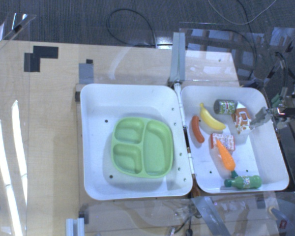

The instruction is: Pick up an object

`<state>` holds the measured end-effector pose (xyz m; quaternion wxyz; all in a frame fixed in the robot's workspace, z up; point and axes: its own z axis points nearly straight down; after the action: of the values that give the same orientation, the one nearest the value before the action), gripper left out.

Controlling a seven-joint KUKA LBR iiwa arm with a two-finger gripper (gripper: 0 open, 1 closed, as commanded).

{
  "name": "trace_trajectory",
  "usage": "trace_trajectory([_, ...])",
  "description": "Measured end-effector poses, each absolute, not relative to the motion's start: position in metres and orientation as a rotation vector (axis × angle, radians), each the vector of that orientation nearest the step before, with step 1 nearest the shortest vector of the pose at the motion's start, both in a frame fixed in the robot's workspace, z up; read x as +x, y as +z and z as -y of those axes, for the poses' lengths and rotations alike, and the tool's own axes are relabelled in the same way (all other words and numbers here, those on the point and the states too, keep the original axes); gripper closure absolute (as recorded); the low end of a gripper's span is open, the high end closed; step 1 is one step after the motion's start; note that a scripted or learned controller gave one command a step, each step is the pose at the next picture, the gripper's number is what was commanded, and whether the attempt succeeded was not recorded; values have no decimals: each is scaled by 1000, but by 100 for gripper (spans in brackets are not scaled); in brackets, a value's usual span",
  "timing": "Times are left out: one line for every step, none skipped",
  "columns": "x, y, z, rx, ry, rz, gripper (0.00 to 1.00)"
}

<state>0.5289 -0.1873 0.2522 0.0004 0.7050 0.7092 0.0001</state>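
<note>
The right bin (pixel 280 156) holds several toy foods: a yellow banana (pixel 210 118), a red sausage (pixel 197 129), a dark green can (pixel 225 106), a small red and white carton (pixel 242 120), a red and white packet (pixel 223 141), an orange carrot (pixel 226 156) and a green bottle (pixel 244 182) lying near the front wall. My gripper (pixel 261 117) comes in over the bin's right rim, just right of the carton and apart from it. Nothing shows held in it.
The left bin (pixel 91 132) carries a light green divided plate (pixel 142 147). A metal divider (pixel 176 63) stands behind the gap between the bins. Cables lie on the dark floor at the back. Clear panels border the bench.
</note>
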Motion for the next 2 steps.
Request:
trace_trajectory([567,159,114,1919,2,-2487,0])
trace_trajectory([533,92,122,1934,19,-2444,0])
